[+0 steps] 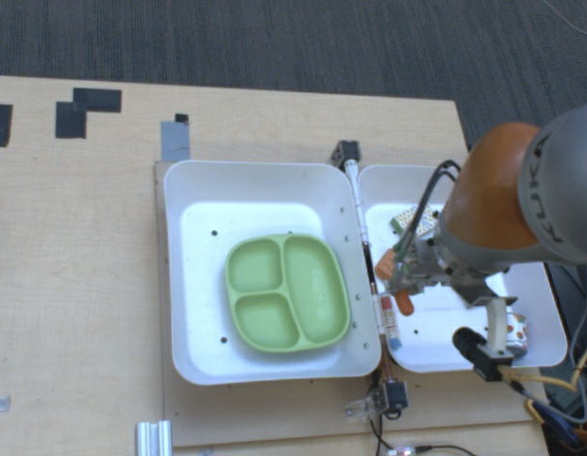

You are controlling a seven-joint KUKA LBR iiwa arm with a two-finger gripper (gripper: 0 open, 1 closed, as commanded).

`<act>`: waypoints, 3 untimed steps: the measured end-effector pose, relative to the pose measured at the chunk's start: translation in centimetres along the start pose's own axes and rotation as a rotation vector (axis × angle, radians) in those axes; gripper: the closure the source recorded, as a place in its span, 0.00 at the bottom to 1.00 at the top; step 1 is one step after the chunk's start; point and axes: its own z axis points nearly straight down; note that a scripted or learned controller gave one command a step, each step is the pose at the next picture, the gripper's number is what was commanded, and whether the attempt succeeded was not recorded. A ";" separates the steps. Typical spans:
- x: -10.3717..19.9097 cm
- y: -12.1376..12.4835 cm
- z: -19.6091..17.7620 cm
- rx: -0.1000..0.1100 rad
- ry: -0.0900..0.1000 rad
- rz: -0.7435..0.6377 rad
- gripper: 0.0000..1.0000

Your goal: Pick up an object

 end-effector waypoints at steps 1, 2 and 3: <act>0.0 0.0 0.0 0.000 0.000 0.000 1.00; -0.1 0.0 0.0 0.000 0.000 0.000 1.00; -0.7 0.0 0.0 0.000 0.000 -0.001 1.00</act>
